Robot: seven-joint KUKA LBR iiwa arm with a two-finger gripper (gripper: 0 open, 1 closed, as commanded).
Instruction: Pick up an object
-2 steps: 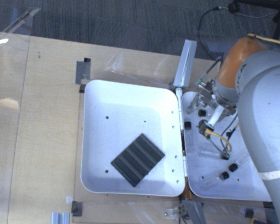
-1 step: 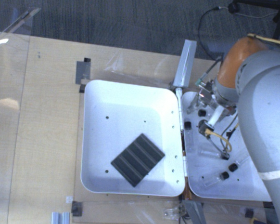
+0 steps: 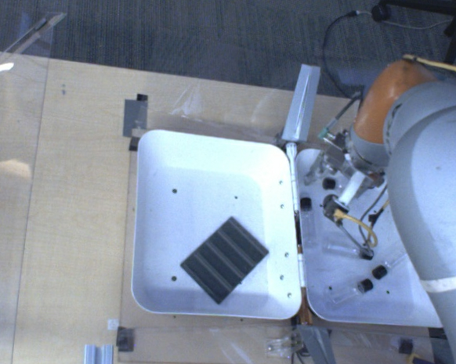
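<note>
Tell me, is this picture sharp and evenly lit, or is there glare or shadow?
Camera view: soft overall; the left bin is brightly lit, shaded along its near wall; the ribbed dark block stays readable; small parts in the right bin blur together.

Dark grey ribbed slab [image 3: 225, 259] in white left bin [image 3: 159, 156]; right of that bin, white right bin [image 3: 391, 308], grey arm [image 3: 435, 201] w/ orange band [image 3: 380, 95]; bench [image 3: 53, 203] pale wood

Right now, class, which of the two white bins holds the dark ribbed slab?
The left bin: the dark ribbed slab lies tilted on its floor. The right bin holds small clear tubes with black caps.
</note>
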